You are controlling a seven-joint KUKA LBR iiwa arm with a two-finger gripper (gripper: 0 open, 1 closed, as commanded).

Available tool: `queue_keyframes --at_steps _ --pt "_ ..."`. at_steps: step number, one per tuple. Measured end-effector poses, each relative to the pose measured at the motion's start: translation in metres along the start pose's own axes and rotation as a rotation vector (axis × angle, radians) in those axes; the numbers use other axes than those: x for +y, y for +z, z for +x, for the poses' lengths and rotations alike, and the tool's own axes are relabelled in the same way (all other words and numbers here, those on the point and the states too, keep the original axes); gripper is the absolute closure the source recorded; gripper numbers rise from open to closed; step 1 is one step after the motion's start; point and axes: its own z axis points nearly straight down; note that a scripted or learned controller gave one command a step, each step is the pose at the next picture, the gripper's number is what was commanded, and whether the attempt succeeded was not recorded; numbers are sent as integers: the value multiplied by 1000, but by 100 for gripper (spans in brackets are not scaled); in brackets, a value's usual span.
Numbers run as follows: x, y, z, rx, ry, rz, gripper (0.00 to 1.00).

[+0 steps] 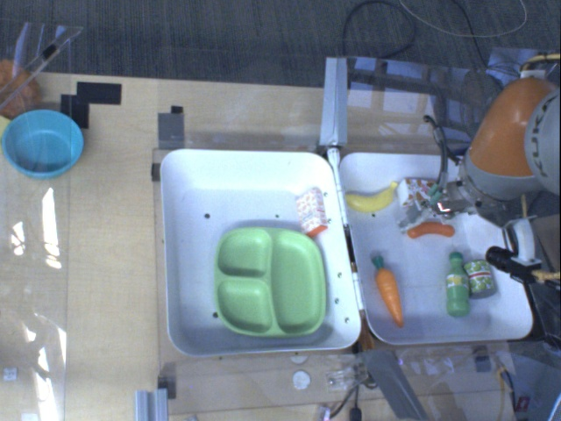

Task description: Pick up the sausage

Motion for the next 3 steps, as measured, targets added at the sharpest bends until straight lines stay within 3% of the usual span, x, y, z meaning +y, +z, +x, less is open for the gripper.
queue_keyframes --at_steps 1,2,3 --pt "43 31 20 0 72 -2 0" --pt "36 31 -54 1 280 2 0" --pt "-16 25 10 0 -208 -2 0"
